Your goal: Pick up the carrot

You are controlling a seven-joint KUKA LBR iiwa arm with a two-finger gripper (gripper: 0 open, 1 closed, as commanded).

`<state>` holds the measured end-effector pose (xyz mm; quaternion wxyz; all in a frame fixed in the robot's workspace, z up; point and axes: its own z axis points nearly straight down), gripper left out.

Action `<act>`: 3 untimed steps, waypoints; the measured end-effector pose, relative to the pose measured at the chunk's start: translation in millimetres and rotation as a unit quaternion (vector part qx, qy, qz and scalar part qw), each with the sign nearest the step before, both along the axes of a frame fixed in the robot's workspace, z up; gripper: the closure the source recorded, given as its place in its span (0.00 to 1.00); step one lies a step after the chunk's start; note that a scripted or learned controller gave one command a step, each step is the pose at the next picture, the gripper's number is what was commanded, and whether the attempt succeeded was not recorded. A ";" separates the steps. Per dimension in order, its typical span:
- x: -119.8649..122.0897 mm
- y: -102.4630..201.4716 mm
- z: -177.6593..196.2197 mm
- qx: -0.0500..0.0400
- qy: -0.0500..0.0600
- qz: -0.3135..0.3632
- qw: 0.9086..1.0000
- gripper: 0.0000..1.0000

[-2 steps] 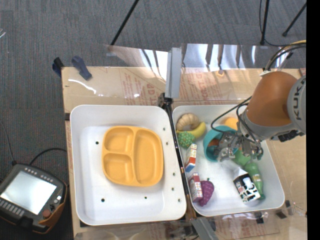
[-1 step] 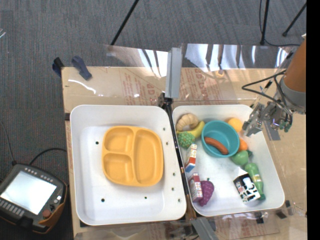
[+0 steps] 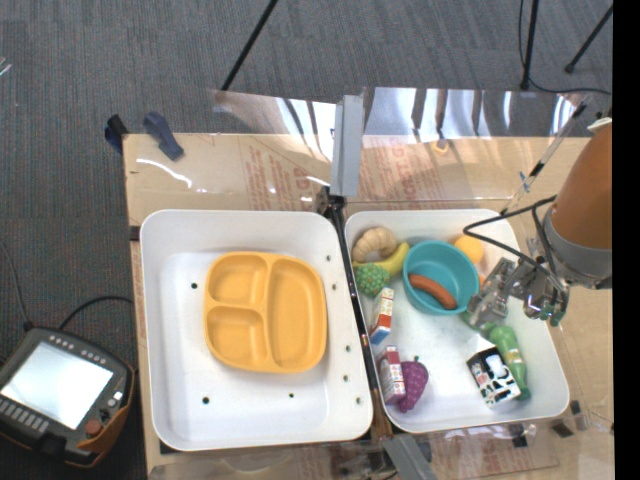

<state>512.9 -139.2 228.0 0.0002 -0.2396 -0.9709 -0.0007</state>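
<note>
grey carpet lay around a desk (image 3: 250, 173) bearing two white bins. in the right bin (image 3: 440, 363), the carrot (image 3: 432, 290) rested inside a teal bowl (image 3: 455, 263), its long axis running from upper left to lower right. the jaws hung just right of the bowl, so the carrot lay to their left; how far open they were i could not tell.
</note>
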 end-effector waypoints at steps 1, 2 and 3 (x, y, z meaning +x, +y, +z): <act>-35.4 -61.7 158.1 -0.004 -0.006 0.095 0.995 1.00; -35.2 -71.0 93.6 0.000 0.001 0.081 0.997 1.00; -36.0 -56.3 72.1 0.000 0.000 0.018 1.000 1.00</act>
